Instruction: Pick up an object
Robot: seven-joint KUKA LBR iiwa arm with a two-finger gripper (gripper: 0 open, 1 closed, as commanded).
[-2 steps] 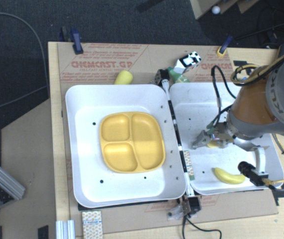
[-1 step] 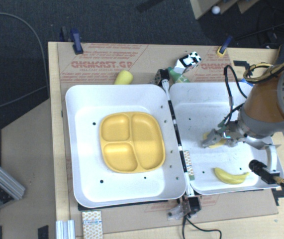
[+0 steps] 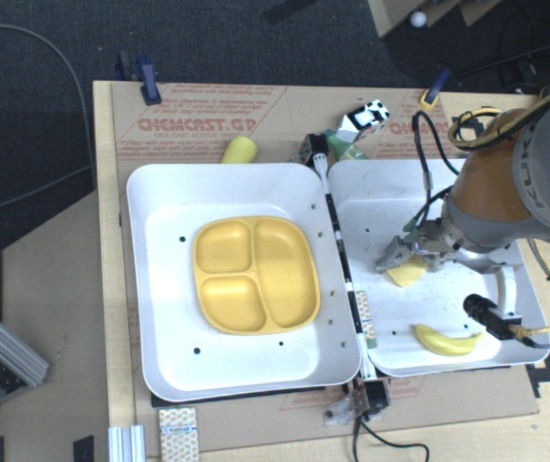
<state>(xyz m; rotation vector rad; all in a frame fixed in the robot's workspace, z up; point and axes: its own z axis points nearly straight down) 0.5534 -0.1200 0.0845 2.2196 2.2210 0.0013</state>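
Observation:
My gripper (image 3: 403,255) is low in the right bin (image 3: 380,200), near its left-centre, reaching in from the right. A pale yellow wedge-shaped piece (image 3: 407,275) lies right at the gripper's tip, partly covered by it; whether it is gripped is hidden. A small yellow banana (image 3: 445,340) lies near the right bin's front edge, apart from the gripper.
The left bin (image 3: 159,210) holds a yellow plate with three compartments (image 3: 255,274). Behind the bins, on the bench, sit a yellow object (image 3: 240,149) and a black-and-white toy (image 3: 366,116) with something green beside it. Blue clamps (image 3: 147,80) grip the bench's far edge.

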